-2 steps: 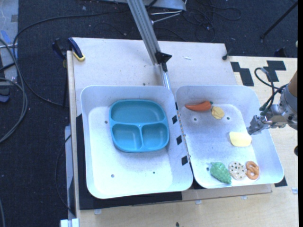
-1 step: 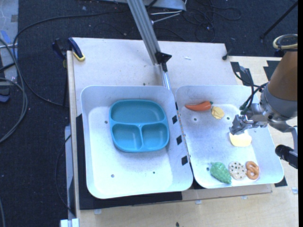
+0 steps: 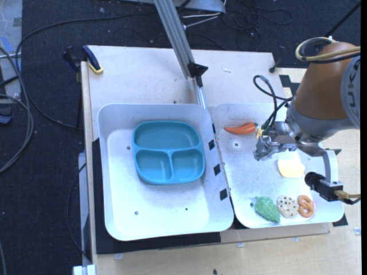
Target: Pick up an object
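Hovering over the right bin (image 3: pixel 241 211), the pincer (image 3: pixel 265 151) hangs low above bare white floor, and nothing shows between its tips. How far apart those tips stand cannot be told from this slanted view, since the wrist hides most of them.

Far off to the pincer's left, in the left bin (image 3: pixel 114 211), lies a blue divided plate (image 3: pixel 169 152), too broad and flat to be a sensible target. Just up and to the left of the pincer lies an orange carrot (image 3: pixel 241 128), near but apart from it. Down and slightly left rests a green leafy piece (image 3: pixel 266 208). Just to the right and a little below sits a pale yellow block (image 3: pixel 291 168), the closest candidate. Further down to the right lie a speckled cookie (image 3: pixel 287 206) and a pretzel (image 3: pixel 305 205), close together.

To pick well, I would judge the yellow block the easiest choice: shift a short way right, centre over it, square the pincer across its narrower side, then descend straight. The carrot needs a grip across its width, not along it. The cookie and pretzel lie flat and crowded, so a slip seems likely there.
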Robot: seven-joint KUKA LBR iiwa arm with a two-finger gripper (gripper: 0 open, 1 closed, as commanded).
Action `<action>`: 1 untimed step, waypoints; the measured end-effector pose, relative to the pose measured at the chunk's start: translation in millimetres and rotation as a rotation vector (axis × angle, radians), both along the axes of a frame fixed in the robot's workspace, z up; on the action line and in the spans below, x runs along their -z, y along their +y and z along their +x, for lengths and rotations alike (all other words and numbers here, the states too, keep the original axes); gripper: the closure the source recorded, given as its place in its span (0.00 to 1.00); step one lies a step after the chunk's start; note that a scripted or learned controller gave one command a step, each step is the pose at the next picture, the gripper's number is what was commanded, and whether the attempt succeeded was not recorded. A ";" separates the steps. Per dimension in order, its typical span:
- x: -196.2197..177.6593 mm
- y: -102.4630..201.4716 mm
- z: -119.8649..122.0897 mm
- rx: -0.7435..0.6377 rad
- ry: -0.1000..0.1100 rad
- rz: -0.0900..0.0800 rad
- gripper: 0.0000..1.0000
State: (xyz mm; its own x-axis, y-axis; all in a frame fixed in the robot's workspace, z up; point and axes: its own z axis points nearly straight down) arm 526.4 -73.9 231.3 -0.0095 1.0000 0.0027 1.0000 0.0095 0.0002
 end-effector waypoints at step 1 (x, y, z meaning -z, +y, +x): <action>-6.8 52.7 16.1 0.001 -0.002 -0.001 1.00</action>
State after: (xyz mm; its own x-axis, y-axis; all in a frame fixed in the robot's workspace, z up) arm 542.5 -21.2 238.1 -0.0083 1.0000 0.0018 1.0000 0.0083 0.0018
